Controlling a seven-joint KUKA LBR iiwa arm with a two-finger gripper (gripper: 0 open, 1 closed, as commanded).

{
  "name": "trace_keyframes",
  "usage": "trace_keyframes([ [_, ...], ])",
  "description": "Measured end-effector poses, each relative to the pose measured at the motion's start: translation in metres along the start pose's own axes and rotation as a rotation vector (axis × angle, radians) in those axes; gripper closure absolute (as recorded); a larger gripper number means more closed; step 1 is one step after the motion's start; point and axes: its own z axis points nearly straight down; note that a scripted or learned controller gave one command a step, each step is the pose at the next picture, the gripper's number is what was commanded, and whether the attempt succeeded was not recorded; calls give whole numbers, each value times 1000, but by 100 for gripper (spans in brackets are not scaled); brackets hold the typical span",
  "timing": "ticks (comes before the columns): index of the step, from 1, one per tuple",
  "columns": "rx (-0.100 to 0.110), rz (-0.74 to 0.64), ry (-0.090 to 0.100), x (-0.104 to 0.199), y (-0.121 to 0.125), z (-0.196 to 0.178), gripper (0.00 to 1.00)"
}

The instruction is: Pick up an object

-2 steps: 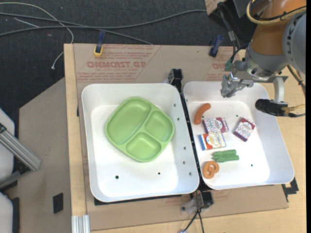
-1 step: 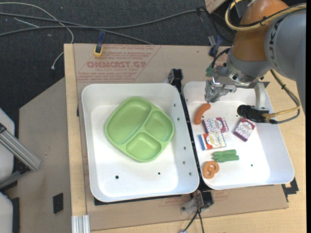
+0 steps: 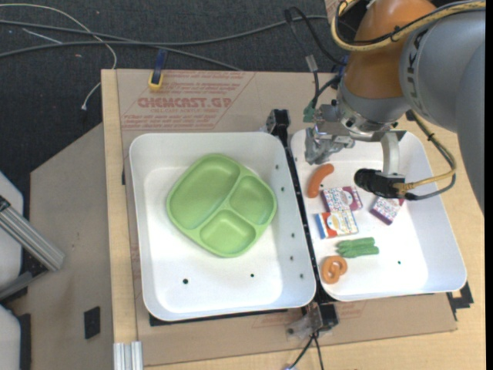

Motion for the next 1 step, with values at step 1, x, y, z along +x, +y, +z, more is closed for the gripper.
trace_keyframes([
  [1, -4, 0, -1, 49, -1, -13, 100],
])
